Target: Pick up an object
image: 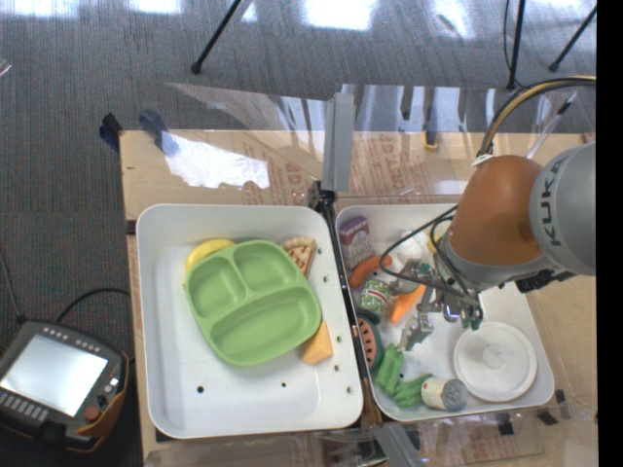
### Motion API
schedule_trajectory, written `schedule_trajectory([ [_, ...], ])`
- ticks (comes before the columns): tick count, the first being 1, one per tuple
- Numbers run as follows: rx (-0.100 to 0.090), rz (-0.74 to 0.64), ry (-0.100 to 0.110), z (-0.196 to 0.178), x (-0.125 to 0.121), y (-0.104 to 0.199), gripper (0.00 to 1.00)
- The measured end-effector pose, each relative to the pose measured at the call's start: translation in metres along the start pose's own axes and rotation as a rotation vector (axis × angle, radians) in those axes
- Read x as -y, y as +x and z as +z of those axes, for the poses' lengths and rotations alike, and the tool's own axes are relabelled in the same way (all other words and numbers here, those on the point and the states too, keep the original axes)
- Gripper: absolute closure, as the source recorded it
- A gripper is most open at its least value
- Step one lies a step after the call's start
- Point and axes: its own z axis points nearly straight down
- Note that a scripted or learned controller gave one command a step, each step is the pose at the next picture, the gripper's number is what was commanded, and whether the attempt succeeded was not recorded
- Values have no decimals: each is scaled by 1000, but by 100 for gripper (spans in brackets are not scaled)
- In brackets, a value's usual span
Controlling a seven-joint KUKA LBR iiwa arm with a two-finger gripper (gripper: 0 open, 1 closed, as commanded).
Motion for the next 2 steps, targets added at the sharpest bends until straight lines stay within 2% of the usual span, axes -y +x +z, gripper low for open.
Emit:
schedule_trajectory([
  [1, 1, 37, 0, 0, 3, -12, 0],
  [2, 1, 201, 3, -1, -17, 4, 0],
])
